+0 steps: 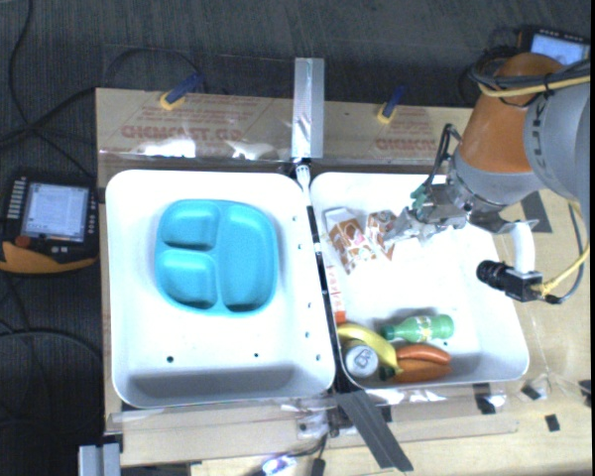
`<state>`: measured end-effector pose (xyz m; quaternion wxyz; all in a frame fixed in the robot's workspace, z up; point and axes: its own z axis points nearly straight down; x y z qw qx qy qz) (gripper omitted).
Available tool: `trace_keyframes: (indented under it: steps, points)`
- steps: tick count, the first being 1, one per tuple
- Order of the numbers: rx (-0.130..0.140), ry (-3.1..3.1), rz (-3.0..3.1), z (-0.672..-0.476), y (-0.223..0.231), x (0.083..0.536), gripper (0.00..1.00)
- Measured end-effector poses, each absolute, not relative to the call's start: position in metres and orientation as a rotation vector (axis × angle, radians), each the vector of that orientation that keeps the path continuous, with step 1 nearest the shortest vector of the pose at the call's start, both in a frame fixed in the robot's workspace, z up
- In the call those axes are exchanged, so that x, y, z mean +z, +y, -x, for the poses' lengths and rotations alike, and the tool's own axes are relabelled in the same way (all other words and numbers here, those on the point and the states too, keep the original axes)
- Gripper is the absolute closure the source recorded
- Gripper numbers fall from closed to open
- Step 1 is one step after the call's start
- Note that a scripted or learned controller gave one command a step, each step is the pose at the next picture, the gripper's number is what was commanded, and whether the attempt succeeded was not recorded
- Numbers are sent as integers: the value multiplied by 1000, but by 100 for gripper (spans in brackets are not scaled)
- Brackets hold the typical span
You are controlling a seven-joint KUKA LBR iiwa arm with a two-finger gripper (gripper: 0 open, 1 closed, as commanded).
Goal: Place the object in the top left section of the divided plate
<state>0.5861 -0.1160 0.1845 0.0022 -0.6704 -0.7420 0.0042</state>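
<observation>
Fingers (409, 222) hang near right bin's (496, 365) back edge, beside snack packets (357, 238)

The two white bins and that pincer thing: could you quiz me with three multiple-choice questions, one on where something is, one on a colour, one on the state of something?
1. Where is the divided plate?
A. in the left bin
B. in the right bin
C. on the floor

2. What colour is the bottle lying in the right bin?
A. blue
B. green
C. white

3. What do the plate's sections hold?
A. a banana
B. a can
C. nothing

Answers: 1 A, the blue plate sits in the left bin. 2 B, the bottle is green, beside the banana and can. 3 C, all sections show bare blue; the pincer is over the right bin near the snack packets.
</observation>
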Motion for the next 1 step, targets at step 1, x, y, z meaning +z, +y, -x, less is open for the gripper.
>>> trace_keyframes:
  steps: [1]
  points:
    - [-6,-2218,2227,-522,-158,100,100]
